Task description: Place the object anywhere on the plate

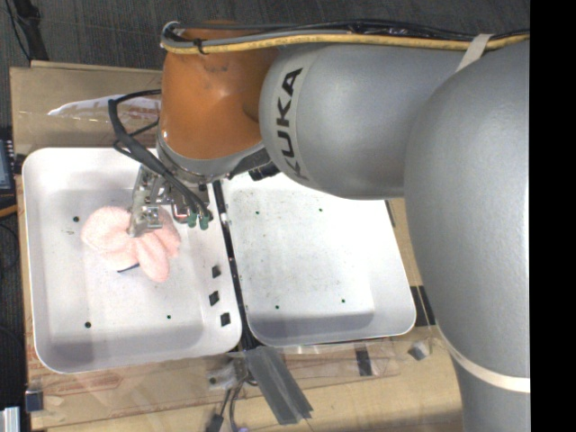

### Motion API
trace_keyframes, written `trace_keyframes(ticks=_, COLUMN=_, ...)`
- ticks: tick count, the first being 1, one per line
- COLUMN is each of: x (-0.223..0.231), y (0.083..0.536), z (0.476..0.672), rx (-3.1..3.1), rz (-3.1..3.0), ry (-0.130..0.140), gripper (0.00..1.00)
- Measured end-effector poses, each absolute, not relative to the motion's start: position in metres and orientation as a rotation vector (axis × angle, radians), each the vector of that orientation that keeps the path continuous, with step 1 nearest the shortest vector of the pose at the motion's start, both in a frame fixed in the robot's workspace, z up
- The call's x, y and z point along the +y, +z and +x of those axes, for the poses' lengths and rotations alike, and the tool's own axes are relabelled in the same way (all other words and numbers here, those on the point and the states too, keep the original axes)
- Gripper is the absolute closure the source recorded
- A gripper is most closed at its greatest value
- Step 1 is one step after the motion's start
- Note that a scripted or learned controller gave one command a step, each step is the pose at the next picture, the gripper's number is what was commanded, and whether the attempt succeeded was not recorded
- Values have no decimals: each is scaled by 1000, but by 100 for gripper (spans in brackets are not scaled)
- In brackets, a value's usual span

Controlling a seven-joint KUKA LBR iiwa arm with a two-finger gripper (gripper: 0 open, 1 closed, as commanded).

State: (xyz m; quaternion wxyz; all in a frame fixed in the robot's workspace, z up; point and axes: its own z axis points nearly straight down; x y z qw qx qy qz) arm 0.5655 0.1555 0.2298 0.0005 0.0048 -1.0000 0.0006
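Closest to the lens: grey arm (432, 142), huge across the view's right, with its orange band (211, 88) above the wrist. Reaches in from the right and bends down over the bin on the view's left (54, 331).

Lower, under the band: hand (155, 212), hanging low inside that bin, right over the pink soft thing (121, 237). Looks to be touching it or just above it; hard to say which. Cannot tell whether the hand is clenched or released, since wrist and cables (130, 124) hide its working end from this angle. No claim of a hold, then.

Below that: the pink thing itself, lumpy, lying on the bin floor toward the bin's far-left part, partly covered by the hand. Beside it, the second bin (315, 277), rims touching along the middle seam.

Farthest: wooden counter (36, 88) under both bins.

Judging by this: picking step, not yet carrying. Seems early in the task, with the thing down in the bin and not on any plate. Next calls for a firm close around the soft bulk, not a loose fold, then a straight lift clear of the bin wall before any sideways travel toward the plate. Risks slipping out if pinched at an edge.
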Motion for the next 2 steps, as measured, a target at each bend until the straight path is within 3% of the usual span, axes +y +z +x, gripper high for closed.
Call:
trace_keyframes(ticks=1, x=201, y=232, z=572, rx=-3143, rz=13, ry=1, gripper=100)
trace_keyframes(ticks=2, x=201, y=232, z=572, rx=-3143, rz=12, ry=1, gripper=0)
